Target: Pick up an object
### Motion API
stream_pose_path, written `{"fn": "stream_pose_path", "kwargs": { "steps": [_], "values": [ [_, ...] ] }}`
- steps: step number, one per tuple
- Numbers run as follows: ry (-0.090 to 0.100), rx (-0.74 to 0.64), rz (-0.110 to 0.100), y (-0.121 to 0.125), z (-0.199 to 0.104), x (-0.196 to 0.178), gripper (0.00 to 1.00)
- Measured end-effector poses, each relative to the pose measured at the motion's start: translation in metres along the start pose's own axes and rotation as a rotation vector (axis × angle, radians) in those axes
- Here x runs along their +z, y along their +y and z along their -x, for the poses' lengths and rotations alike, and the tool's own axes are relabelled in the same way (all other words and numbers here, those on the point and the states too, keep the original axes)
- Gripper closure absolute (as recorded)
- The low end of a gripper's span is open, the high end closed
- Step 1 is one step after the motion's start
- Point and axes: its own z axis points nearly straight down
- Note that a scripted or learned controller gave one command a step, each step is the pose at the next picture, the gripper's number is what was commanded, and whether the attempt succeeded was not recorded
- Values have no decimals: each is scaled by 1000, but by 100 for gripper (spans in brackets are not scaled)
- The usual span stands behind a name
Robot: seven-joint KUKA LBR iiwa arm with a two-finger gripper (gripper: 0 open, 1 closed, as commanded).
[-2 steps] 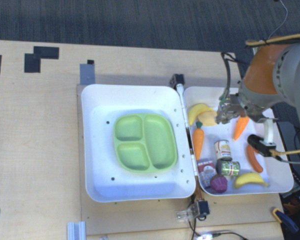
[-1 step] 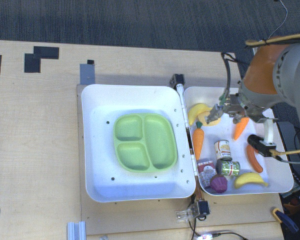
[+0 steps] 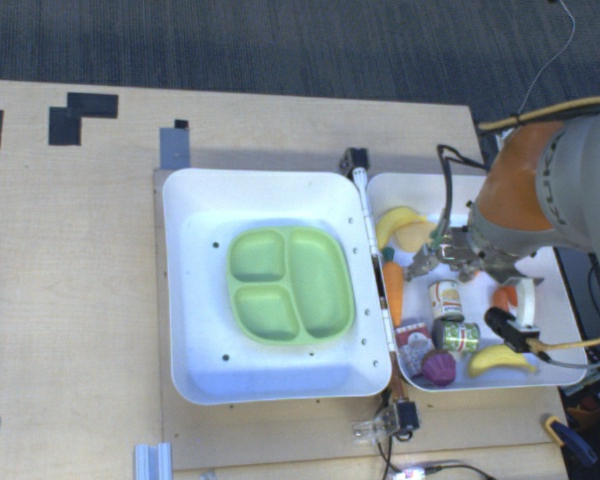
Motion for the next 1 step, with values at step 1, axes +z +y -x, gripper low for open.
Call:
{"fn": "stream_pose_path", "kwargs": {
  "steps": [1],
  "values": [
    [0, -2, 5, 2, -1, -12, 100]
  ]
}}
